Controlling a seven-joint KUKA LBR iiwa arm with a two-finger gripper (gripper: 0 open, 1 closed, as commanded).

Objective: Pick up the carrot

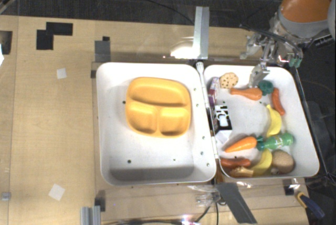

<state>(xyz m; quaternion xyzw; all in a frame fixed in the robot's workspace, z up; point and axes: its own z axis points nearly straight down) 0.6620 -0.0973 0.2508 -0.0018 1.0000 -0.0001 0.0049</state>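
The right-hand bin (302, 114) holds a jumble of toy food, and two things in it look like carrots: one orange, tapered piece with a teal-green top (251, 93) lies near the far wall, its point towards the bin's middle divider, and a second carrot (242, 144) lies lower down, its leafy end touching a green toy (278, 140) beside a banana (273, 120). The gripper (258, 75) hangs just above the far carrot's green end, close to the back rim, and whether it is parted or closed I cannot tell from this slant; nothing is visibly held in it. Judging by the glossy, moulded look, the carrot is probably a hollow plastic toy: light, stiff, unlikely to break, but smooth and rounded, so it may squirt out of a pinch taken near the narrow tip. The thicker part of the body, just below the green top, seems the best place to take hold, with the pinch set across the carrot's long axis. The far carrot lies fairly free, with a cookie (228, 80) near its tip and a reddish sausage-like piece (277, 102) near its top, whereas the lower one is crowded by its neighbours. The left bin (105, 114) carries a yellow divided tray (157, 106).
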